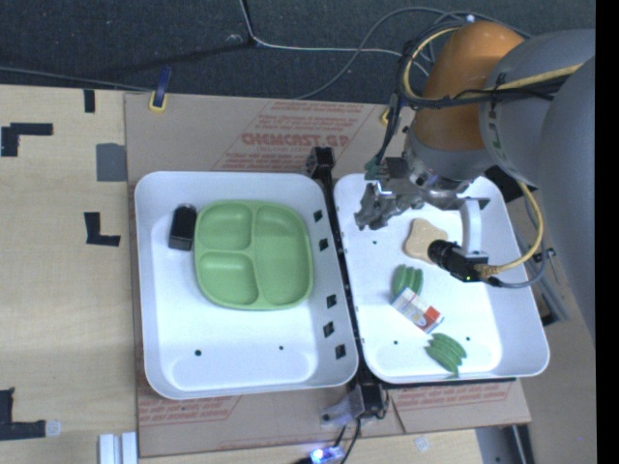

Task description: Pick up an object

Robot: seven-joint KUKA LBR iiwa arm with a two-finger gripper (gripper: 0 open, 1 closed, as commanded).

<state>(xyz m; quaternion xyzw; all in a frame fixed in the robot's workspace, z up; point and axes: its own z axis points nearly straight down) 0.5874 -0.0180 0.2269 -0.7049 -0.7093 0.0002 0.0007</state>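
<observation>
My gripper (372,211) hangs over the upper left part of the right bin (382,341), its dark fingers pointing down over bare white floor. Nothing shows between them. To its right lies a tan bread-shaped piece (423,237). Below that sit a small green pod-like item (407,280), a white and red packet (419,311) and a second green pod (446,350) near the front. All of these lie apart from the gripper.
The left bin (160,356) holds a green divided plate (254,255) and a small black block (182,227) beside it. A black clip divider (334,259) runs between the bins. Cables loop above the arm's orange band (474,46).
</observation>
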